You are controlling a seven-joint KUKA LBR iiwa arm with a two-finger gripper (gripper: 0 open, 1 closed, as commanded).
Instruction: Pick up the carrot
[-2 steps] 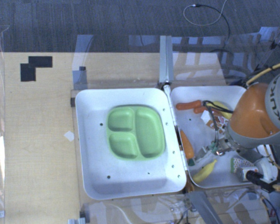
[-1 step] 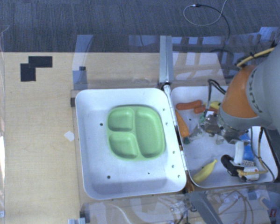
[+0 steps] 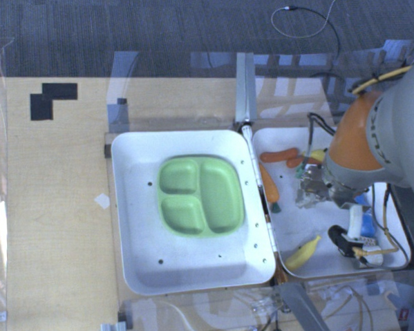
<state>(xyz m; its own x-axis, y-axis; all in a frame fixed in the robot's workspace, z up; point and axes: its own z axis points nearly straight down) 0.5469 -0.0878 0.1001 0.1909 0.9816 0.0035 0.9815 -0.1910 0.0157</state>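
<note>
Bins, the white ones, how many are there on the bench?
2. The left bin holds a green plate. The right bin holds a carrot, a banana and other bits. The arm covers part of it, so more may be hidden.

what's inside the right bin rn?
Right bin holds a carrot along its left wall, a sausage near the top, a banana at the bottom, and the gripper. The arm covers the bin's right part.
</note>
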